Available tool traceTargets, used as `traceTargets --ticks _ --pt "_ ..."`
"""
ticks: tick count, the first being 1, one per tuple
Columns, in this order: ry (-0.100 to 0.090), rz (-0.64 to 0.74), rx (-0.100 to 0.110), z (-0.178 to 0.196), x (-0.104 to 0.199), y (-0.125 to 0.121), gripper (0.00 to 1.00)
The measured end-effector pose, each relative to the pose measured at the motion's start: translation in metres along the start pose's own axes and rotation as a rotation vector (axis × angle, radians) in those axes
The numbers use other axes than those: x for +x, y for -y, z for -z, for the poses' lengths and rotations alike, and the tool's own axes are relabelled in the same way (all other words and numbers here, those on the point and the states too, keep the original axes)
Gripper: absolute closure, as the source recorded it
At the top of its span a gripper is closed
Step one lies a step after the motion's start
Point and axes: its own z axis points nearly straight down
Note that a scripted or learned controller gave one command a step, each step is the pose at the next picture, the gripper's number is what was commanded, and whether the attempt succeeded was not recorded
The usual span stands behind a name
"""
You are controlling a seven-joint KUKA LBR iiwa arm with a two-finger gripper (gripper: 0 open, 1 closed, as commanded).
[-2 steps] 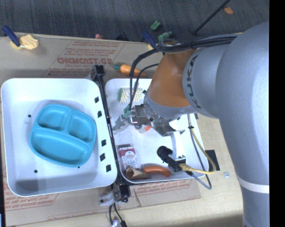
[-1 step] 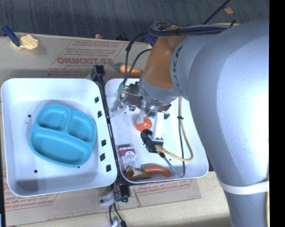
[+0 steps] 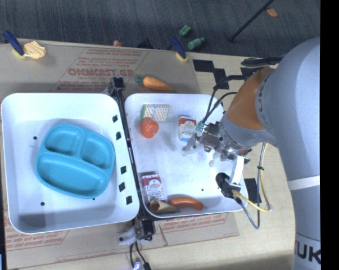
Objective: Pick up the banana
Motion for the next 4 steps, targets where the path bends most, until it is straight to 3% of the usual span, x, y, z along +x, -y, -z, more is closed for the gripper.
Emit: traceTargets --ticks 1,2,3,4 --pt "-0.002 -0.399 0.000 -0.031 0.077 -0.049 0.00" --pt "-0.002 -0.428 0.003 -0.032 0.062 0.058 0.00" --pt "-0.003 -0.787 0.001 0.069 0.128 0.054 0.00" --pt "0.000 -0.955 0.004 0.068 0.154 0.120 0.00"
